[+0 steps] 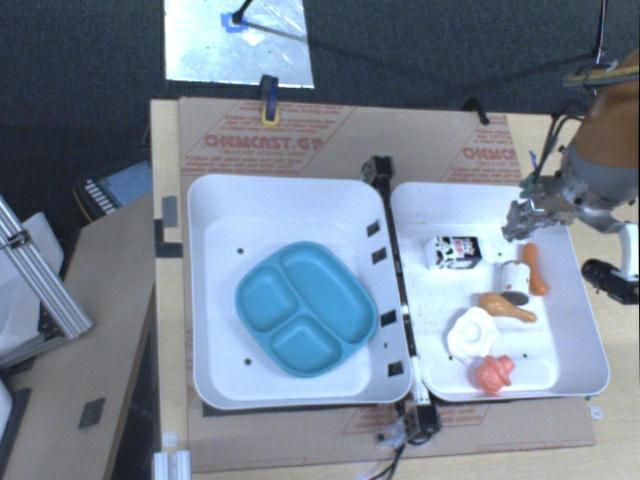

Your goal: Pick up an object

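Observation:
The right bin holds several small toys: a black-and-white carton, an orange carrot-like piece, a white cylinder, a tan drumstick shape, a white fried-egg shape and a pink toy. My gripper hangs over the far right part of this bin, just above the carrot piece and right of the carton. Nothing shows between it and the toys.
The left bin carries a blue divided plate. Black clips join the two bins along the middle. Both bins sit on a cardboard sheet. A shiny metal sheet lies behind the bench.

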Motion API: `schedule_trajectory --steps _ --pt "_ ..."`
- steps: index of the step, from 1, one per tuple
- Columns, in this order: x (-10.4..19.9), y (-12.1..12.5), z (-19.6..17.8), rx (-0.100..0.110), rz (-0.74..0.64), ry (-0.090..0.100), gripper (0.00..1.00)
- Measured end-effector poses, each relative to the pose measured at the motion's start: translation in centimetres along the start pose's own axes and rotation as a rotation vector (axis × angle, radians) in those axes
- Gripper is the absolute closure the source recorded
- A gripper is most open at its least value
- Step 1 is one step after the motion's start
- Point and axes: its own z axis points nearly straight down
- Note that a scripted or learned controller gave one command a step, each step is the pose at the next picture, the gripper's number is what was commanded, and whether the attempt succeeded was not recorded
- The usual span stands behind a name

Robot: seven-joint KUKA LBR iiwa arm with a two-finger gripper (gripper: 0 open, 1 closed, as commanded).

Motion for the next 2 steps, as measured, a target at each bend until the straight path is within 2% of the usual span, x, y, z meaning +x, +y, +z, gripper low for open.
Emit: schedule_trajectory --steps 1,2 --pt "6.3 0.3 -0.5 0.004 -0.006 0.004 1.00" --pt "12.2 1.6 -1.6 0.002 -0.007 0.004 1.00"
